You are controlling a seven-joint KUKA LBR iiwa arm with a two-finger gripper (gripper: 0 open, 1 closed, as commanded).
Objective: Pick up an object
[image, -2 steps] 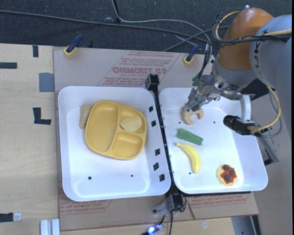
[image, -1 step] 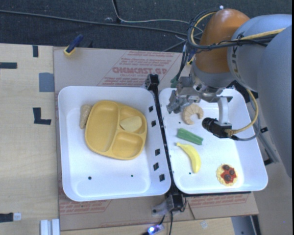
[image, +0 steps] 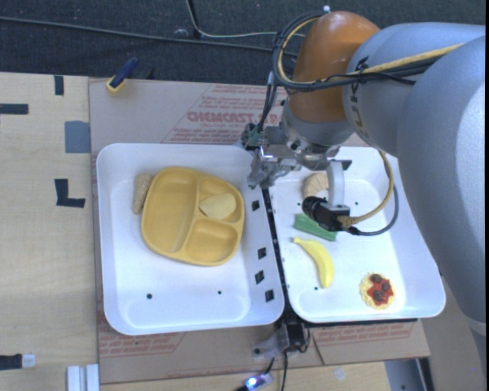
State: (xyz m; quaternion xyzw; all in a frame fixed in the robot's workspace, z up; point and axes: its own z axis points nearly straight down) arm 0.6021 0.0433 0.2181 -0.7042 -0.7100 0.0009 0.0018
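From above, the grey arm [image: 424,96] sweeps in from the right, its orange band [image: 330,43] sitting over the top edge of the right bin [image: 416,296]; the gripper [image: 265,169] hangs low at the seam between the two bins, just past the near corner of the yellow plate [image: 191,216]; whether it is wide, narrow or holding anything, I cannot tell, because the wrist hardware covers it.

Over in the left bin [image: 118,243], the divided yellow plate lies flat; a pale slice [image: 218,206] rests in its upper right compartment; a tan piece of bread [image: 141,192] peeks out along the plate's left rim, touching it.

Now the right bin; a banana [image: 318,261] lies loose near the middle, curving down toward the front; a green stick [image: 314,227] sits just above it, near but apart; a black fitting with a cable [image: 326,213] hovers over the green stick's upper end; a pale roll [image: 314,184] shows partly beneath the wrist; a small round tart with dark red topping [image: 377,291] sits by the front right corner, well apart from the gripper; nothing here is lifted.
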